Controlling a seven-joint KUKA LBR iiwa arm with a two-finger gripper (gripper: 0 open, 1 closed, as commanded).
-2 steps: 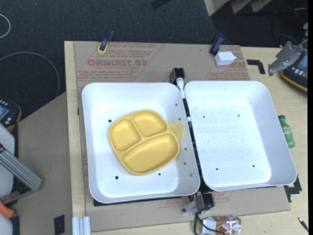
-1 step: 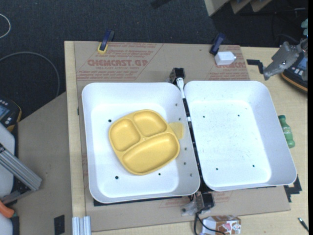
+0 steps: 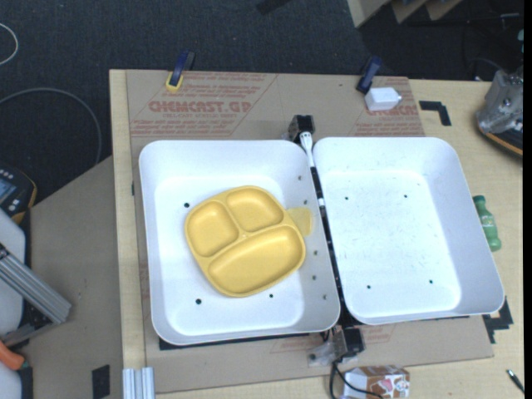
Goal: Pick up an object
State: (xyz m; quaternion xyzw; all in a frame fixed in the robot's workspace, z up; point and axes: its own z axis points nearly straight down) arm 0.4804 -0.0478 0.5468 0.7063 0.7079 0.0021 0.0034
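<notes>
A yellow three-compartment plate point(image 3: 244, 239) lies flat in the left white bin point(image 3: 158, 189), a little below its middle. A small pale yellow piece point(image 3: 301, 219) pokes out from the plate's right edge, next to the bin wall. A grey part of the arm with the gripper point(image 3: 502, 106) sits at the far right edge of the view, outside and above the right bin point(image 3: 449, 173), far from the plate. Nothing shows between its fingers.
A green object point(image 3: 487, 223) lies on the bench just outside the right bin's right wall. A white block point(image 3: 382, 99) and blue clamps point(image 3: 177, 71) sit on the cardboard behind the bins. A black divider strip point(image 3: 317, 191) runs between the bins.
</notes>
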